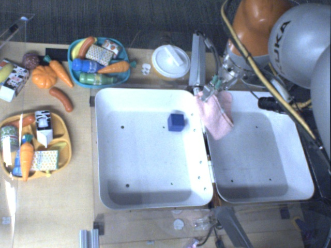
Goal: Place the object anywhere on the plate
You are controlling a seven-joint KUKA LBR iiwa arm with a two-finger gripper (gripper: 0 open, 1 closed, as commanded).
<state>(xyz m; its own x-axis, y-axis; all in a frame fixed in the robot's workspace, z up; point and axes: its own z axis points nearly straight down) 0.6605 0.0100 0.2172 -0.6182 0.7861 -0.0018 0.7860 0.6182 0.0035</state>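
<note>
Pincer [213, 88] closed on the top edge of a pink cloth [217, 115], up near the far end of the seam between the two white bins. Cloth hanging limp, draped over the inner rim of the right bin [269, 190]. Blue cube [176, 122] alone in the left bin [150, 190]. White plate [171, 62] on the counter [77, 200] beyond the bins, apart from the cloth.
</note>
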